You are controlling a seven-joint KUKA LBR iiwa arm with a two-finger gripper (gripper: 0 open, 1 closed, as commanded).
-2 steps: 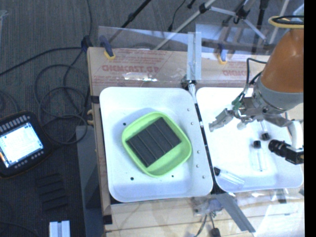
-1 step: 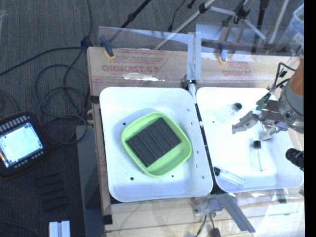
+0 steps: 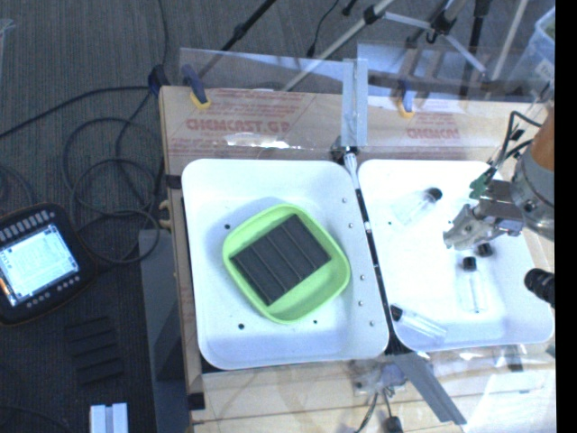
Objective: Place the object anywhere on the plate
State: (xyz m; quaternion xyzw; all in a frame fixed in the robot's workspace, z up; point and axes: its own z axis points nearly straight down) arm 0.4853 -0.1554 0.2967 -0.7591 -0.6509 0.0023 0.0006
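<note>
Clear vial (image 3: 470, 290) lies in right bin (image 3: 406, 174), just below gripper (image 3: 462, 233); gripper state unclear. Green plate (image 3: 335, 278) left of gripper.

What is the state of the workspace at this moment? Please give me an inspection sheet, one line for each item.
Surface: two white bins side by side, left bin and right bin.
Job's things: green plate with a dark ribbed insert, in the left bin; clear vials in the right bin.
Clutter: small black cap in the right bin.
Grippers: gripper over the right bin; what it holds cannot be told.
Cables: black cables on the floor at left.
Surroundings: lit handheld pendant, tripod legs.
</note>
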